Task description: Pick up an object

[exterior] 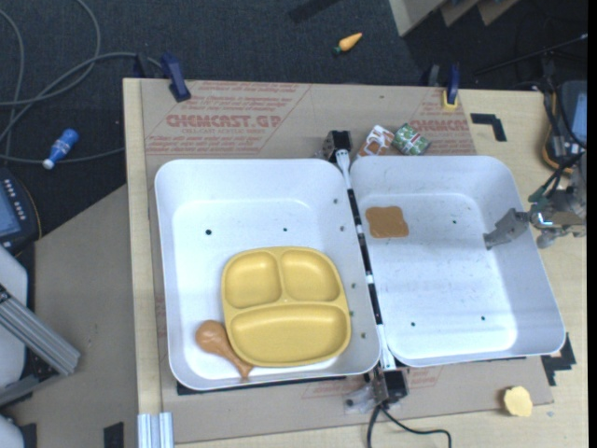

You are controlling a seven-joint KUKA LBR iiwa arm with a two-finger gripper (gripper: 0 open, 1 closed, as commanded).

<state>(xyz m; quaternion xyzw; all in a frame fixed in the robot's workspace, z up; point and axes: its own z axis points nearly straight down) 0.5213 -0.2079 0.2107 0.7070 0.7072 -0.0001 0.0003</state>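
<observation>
In the right bin [522,278], up by its left wall, spotting a small brown slab [385,221] lying flat, kinda toast-shaped. Guessing light, stiff and thin, so probably being a pain: hugging the bin floor, giving nothing to grab from above except by its edges. Thinking about coming straight down and squeezing across its two opposite sides, and expecting it to skid on that smooth white plastic if nudged off-centre.

Over at the right rim of the same bin, seeing the pincer [508,227] hovering well apart from the slab, carrying nothing. Not being able to tell whether spread or pressed together, too small and blurry.

In the left bin [177,250], noticing a yellow divided plate [284,306] with a tan toy drumstick [219,342] tucked against its lower left edge. Betting on the drumstick being the easier grab, rounder and chunkier, though sitting crammed between the plate and the bin wall.

Around the bins, looking at a cardboard-covered desk [233,119] with crumpled wrappers [396,140] just behind the right bin and a yellow lump [517,400] near the front corner. Plenty of open room around the slab, nothing crowding it.
</observation>
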